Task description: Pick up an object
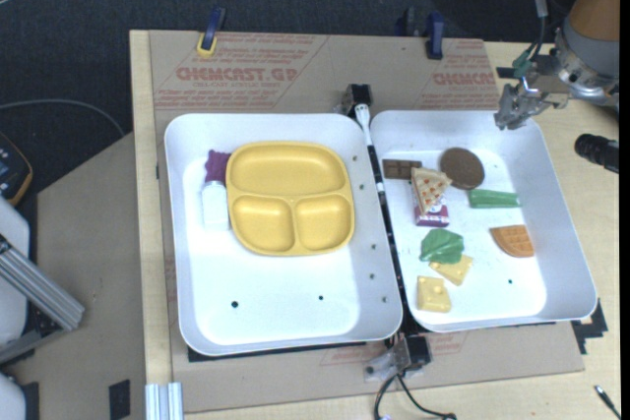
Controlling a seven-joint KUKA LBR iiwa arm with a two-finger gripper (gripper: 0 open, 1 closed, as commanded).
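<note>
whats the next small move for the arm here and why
Probably bring the tool down and inward over the right bin, toward the brown round piece. The tool sits at that bin's far right corner, above the rim, with nothing seen between its tips. The brown round piece looks like the nearest item, with bare white floor around most of it.

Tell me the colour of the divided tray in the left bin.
Yellow: the divided tray is plain yellow, seen clearly in the camera view.
</note>
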